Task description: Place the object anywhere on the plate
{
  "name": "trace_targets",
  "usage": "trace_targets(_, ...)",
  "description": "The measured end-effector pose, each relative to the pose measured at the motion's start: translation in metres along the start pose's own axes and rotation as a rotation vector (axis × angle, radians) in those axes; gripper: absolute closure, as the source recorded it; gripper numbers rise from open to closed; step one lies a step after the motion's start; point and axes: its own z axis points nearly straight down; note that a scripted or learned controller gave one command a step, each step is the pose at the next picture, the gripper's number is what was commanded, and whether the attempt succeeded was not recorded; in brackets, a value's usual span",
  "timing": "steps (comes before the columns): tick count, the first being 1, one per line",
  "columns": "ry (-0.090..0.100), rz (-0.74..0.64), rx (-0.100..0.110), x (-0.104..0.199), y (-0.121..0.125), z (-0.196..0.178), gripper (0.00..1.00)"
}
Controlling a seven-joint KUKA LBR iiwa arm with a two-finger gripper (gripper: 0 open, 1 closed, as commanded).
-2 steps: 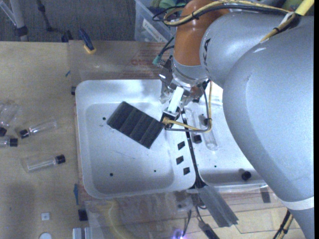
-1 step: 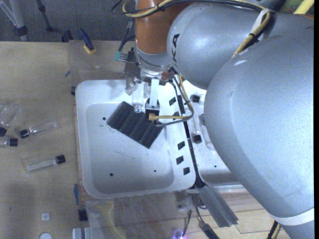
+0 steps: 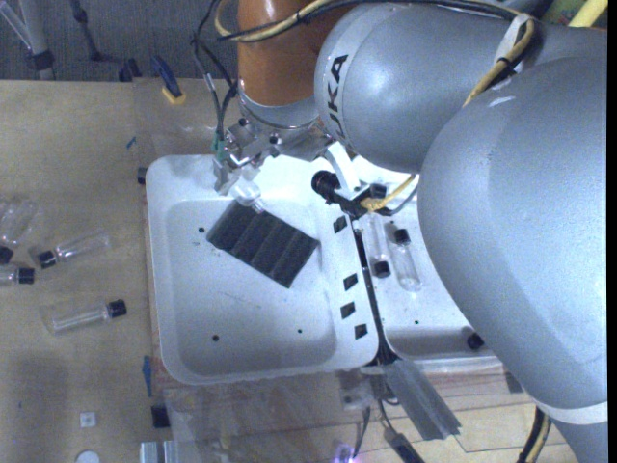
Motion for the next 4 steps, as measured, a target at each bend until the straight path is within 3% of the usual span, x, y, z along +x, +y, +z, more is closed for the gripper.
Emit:
trace_targets(1, 0.0, 0.004, -0.005, -0.001, 0.001, -0.011, 1.0)
trace_targets(2, 0.003, -0.468, 0.004, -0.003, -0.002, 0.072, 1.0)
trace_targets(4, -0.013, -1.447, -0.017, 0.014, -0.006, 0.104, 1.0)
